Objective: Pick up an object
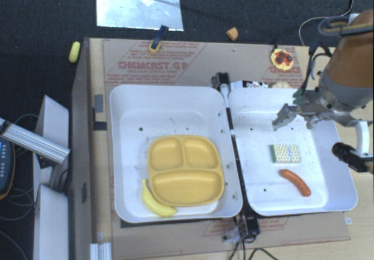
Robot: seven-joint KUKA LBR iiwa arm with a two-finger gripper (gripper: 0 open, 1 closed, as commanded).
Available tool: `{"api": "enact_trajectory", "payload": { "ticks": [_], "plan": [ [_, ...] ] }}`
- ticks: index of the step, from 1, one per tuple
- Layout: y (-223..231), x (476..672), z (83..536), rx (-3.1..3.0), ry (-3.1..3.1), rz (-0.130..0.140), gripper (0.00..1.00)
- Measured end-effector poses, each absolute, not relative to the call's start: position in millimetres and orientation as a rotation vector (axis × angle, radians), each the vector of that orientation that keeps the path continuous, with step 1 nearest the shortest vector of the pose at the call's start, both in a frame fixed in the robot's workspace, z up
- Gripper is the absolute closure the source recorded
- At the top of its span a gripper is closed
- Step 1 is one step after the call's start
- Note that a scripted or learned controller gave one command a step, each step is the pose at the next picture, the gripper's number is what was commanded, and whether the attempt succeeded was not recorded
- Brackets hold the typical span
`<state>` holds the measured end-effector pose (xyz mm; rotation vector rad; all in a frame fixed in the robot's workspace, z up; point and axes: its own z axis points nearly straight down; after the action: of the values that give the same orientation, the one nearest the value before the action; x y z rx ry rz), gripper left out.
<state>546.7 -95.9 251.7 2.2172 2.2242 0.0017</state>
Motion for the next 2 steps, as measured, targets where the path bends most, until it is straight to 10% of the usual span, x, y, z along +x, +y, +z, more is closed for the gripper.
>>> {"api": "enact_trajectory", "payload": {
  "ticks": [1,2],
  "plan": [
    [-115,486.6,193,2.22,2.222,0.001,0.0],
    [-147,486.0,123,2.221,2.223,-0.001,0.0]
  ]
}}
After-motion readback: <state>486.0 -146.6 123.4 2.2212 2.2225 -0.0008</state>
